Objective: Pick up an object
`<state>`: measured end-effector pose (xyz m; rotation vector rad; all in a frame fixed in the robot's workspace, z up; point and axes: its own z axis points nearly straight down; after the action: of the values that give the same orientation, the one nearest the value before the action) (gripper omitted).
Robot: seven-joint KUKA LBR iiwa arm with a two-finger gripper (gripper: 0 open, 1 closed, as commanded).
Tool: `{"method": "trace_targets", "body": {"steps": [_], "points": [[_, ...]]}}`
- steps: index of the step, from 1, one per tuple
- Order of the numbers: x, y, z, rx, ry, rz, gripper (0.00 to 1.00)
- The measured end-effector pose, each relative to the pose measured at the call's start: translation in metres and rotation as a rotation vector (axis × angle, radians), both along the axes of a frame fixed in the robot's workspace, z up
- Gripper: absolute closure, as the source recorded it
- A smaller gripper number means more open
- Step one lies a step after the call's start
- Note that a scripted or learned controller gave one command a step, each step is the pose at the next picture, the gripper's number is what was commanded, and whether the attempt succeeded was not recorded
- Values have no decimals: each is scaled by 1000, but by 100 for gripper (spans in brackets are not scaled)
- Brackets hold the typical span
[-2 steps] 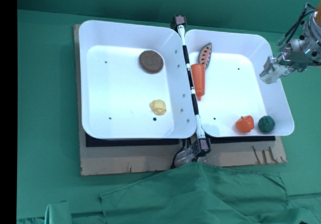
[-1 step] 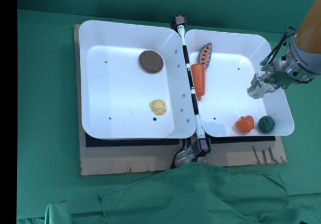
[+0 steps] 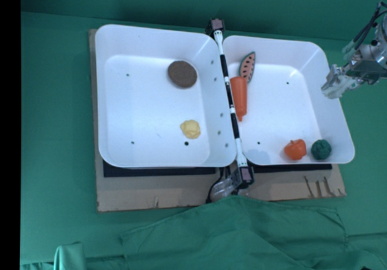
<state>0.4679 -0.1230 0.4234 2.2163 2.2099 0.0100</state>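
The left bin [image 3: 115,51] holds a brown round cookie [image 3: 182,74] near its back right and a small yellow lump [image 3: 190,129] near its front right. In the right bin [image 3: 329,81] an orange carrot [image 3: 239,97] lies along the left wall with a watermelon slice [image 3: 247,66] just behind it. An orange pepper [image 3: 295,149] and a dark green ball [image 3: 321,149] sit in the front right corner. My gripper [image 3: 334,86] hangs over the right bin's right rim, apart from every object, with nothing seen in it.
A black-and-white rod [image 3: 228,96] runs along the seam between the bins. The bins rest on a cardboard sheet [image 3: 151,199]. Green cloth [image 3: 242,232] lies bunched at the front edge.
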Motion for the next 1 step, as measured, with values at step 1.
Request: {"method": "trace_targets", "body": {"steps": [1], "points": [[65, 69, -10, 3, 6, 8, 100]]}}
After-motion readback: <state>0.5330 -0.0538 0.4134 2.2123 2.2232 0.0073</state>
